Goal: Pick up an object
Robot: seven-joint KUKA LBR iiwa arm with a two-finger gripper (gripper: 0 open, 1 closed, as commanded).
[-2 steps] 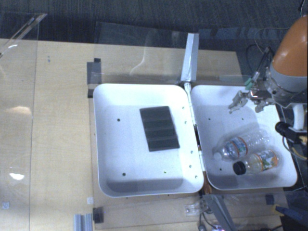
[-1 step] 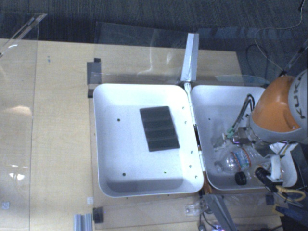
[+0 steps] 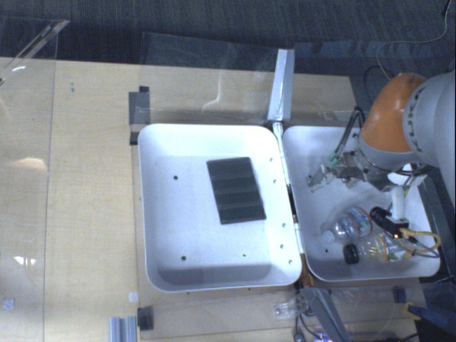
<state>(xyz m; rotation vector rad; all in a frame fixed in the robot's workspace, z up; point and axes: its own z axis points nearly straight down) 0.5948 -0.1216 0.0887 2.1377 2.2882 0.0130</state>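
Even, soft lighting; slightly blurry, faint shadows.

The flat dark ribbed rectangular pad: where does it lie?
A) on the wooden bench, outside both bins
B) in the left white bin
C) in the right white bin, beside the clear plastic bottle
B: the flat dark ribbed rectangular pad lies on the floor of the left white bin, apart from its walls.

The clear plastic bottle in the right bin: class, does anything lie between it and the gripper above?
Nothing visible does. The gripper hangs over the right bin, up and left of the clear plastic bottle, with bare bin floor between them. The black flat pad lies apart in the left bin.
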